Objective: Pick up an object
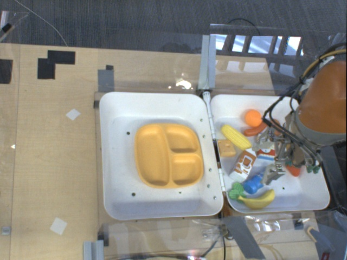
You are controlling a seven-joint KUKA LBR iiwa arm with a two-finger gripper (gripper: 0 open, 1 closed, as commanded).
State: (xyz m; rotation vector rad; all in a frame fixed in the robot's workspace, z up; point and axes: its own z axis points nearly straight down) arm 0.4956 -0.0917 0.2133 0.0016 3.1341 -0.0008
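Camera view: the jaws (pixel 275 169) hang in the right bin (pixel 320 196), can't tell if they're apart. Blue toy (pixel 252 186) lies just lower-left of them, nearest pick I'd say.

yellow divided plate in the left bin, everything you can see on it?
The yellow plate is a rounded-square tray, plastic by its look, with three compartments: one long one on the view's left, two smaller ones on the right. It lies flat, right way up, near the middle of the left bin, nothing in it. Nothing but the bin floor touches it.
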